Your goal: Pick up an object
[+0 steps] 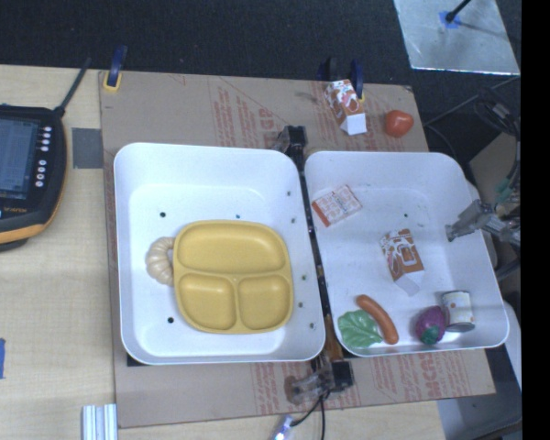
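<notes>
The grey two-finger jaws [460,228] are seen over the right white plastic bin's [440,168] right edge; open or shut honestly can't be told. A small brown-and-white carton [401,254] is left nearby.

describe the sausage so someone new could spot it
Take the right-hand white bin and go to its near edge. The sausage lies there slantwise, beside a green leafy piece: it is the one long, thin, orange-red item.

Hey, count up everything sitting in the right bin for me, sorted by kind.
Cartons: 2, one flat and one on its side
Sausage: 1
Green leaf: 1
Purple vegetable: 1
Can: 1
Total: 6
</notes>
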{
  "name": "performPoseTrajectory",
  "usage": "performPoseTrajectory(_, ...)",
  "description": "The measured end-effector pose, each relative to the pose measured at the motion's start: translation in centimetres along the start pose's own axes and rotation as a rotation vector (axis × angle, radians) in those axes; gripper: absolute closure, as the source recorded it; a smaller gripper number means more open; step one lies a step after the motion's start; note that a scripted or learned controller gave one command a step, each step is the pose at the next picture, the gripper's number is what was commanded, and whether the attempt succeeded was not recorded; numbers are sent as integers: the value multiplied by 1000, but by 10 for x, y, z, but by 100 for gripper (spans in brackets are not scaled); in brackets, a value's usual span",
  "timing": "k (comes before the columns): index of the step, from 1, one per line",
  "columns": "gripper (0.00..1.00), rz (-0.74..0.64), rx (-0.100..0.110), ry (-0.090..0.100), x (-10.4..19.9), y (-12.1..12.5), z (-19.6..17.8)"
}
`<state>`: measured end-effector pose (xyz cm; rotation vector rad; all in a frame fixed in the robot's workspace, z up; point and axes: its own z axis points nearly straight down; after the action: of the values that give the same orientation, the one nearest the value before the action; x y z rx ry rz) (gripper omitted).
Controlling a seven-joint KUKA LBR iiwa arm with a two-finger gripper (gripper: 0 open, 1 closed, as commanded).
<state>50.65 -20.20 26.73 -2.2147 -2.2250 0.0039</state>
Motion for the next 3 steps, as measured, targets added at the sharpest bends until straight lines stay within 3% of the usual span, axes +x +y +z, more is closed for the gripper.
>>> performPoseTrajectory(1,0,-2,1,-2,16,76,51)
performPoseTrajectory(2,0,0,2,0,46,51,176)
performPoseTrajectory(3,0,2,-1,0,-11,47,115)
